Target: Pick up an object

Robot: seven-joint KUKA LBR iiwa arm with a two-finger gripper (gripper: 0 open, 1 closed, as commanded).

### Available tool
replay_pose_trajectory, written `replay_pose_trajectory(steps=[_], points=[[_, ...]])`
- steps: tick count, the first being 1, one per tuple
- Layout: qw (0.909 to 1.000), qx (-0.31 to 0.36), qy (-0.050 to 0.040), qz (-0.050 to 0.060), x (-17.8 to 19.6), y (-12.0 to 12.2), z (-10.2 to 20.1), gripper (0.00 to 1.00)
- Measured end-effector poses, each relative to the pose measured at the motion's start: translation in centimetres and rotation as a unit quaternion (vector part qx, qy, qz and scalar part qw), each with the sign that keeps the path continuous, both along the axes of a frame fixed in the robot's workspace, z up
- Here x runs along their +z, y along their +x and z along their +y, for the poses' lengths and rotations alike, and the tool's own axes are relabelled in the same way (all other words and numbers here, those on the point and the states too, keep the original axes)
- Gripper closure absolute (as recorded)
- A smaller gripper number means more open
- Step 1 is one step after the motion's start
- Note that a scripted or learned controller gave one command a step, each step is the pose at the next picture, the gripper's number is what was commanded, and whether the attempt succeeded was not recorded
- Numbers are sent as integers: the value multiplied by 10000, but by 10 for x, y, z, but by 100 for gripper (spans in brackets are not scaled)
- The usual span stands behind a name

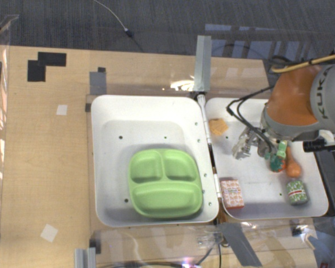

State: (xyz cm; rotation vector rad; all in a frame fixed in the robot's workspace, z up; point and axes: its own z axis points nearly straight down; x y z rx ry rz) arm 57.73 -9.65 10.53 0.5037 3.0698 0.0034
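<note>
The gripper (244, 147) is seen at centre right of the frame, low over the right bin (268, 202); its fingers appear spread with nothing between them. Nearby objects are a small box (231, 193) at the bin's lower left, a tan chunk (218, 127) above it, a carrot (291, 164) and a small can (297, 192) to the right. The box is judged light and stiff, best taken across its narrow sides.
</note>
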Motion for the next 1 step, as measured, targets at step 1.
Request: replay_pose_trajectory(steps=[1], points=[[9930, -1181, 45, 95, 83, 7, 65, 100]])
